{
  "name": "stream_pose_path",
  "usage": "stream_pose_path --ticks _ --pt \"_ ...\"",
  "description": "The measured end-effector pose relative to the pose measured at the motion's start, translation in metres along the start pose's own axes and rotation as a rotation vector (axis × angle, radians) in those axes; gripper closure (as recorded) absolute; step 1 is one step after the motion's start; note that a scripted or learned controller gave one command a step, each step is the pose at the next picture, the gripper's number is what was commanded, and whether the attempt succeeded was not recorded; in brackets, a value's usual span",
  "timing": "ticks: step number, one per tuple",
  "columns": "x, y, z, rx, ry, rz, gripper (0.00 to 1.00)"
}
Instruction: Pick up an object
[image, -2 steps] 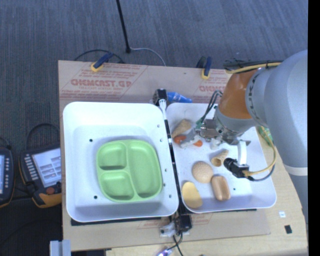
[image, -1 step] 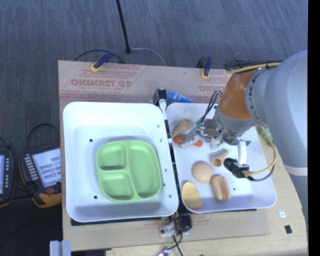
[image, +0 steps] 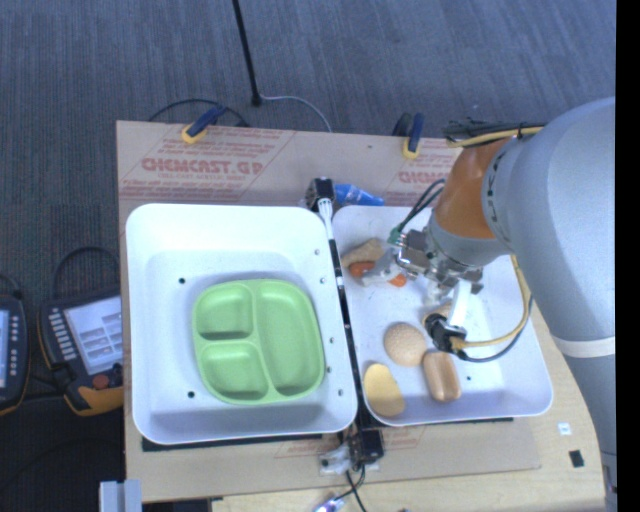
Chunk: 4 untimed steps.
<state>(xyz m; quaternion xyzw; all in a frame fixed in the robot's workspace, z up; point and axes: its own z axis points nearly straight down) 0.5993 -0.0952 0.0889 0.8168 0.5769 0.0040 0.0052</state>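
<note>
A counter (image: 200, 150) topped with a brown board is seen from above, carrying two shallow white bins side by side. The left bin (image: 160, 240), in the centre-left of the frame, holds a green divided plate (image: 258, 340). The right bin (image: 520, 390), in the centre-right, holds the pickable items: a round tan bun (image: 405, 343), a brown roll (image: 441, 376) and a yellow rounded piece (image: 382, 388) along its lower part, and a tan piece (image: 364, 252) with small orange bits near its upper left corner.

The grey arm with its orange band (image: 468, 195) enters from the right. The end effector (image: 432, 268) hangs over the middle of the right bin, above the bun; whether it is wide or narrow cannot be told, and nothing is seen held in it.

For a sound grasp, one isolated item is best chosen, such as the bun, and approached straight down, centred over it and kept away from the roll just beside it.
</note>
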Motion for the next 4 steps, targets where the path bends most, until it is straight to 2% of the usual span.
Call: stream_pose_path --ticks 1,2,3,4 --pt "0.000 0.000 0.000 0.001 0.000 0.000 0.00" --pt "0.020 0.051 -0.005 0.023 -0.002 -0.107 0.00" --pt "0.020 0.052 -0.015 0.019 -0.005 -0.107 1.00" --pt "0.053 -0.017 -0.118 0.013 -0.001 0.058 1.00"
